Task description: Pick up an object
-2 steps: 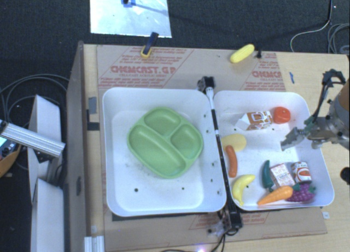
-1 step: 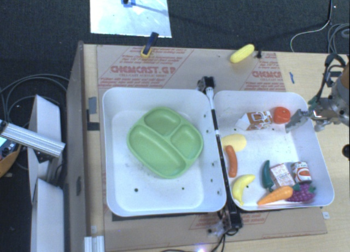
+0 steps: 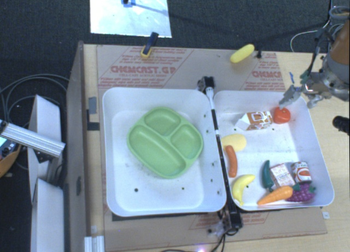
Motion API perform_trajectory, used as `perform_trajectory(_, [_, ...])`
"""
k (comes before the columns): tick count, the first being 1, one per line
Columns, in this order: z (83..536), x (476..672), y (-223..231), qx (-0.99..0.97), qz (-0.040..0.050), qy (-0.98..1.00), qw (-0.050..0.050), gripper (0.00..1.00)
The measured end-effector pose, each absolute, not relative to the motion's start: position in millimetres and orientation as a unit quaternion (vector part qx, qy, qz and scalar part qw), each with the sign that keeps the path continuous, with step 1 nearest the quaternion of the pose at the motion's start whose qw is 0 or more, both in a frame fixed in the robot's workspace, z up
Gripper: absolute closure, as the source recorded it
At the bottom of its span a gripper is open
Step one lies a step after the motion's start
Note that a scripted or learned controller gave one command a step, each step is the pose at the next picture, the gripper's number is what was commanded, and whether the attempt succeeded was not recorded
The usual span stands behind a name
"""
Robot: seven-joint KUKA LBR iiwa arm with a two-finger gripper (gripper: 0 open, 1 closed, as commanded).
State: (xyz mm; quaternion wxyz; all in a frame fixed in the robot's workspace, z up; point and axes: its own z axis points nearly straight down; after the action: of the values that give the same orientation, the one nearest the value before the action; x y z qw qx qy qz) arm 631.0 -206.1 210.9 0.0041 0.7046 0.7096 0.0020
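The right bin (image 3: 317,136) holds several toy foods: a small white and orange carton (image 3: 256,119), a red tomato (image 3: 281,115), a yellow lemon (image 3: 234,141), an orange sausage (image 3: 232,160), a banana (image 3: 242,186), a dark green vegetable (image 3: 266,173), a printed box (image 3: 281,175), a small can (image 3: 302,172), a carrot (image 3: 275,195) and purple grapes (image 3: 303,193). My gripper (image 3: 302,98) hangs over the bin's far right corner, open, with nothing between its fingers. Its left finger (image 3: 288,97) sits just above the tomato.
The left bin (image 3: 117,191) holds a green divided plate (image 3: 165,141). A yellow toy (image 3: 242,53) lies on the cardboard behind the right bin. A ridge with black clips (image 3: 217,136) separates the bins. Cables and a metal rail (image 3: 33,139) lie off the bench at left.
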Motion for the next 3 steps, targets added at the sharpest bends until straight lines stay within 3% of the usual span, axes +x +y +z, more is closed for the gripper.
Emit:
perform_trajectory(1, [170.1, 651.5, -206.0, 0.705, 0.0008, 0.709, 0.002, 0.00])
perform_trajectory(3, [126.9, 649.1, -206.2, 0.706, 0.0004, 0.708, 0.002, 0.00])
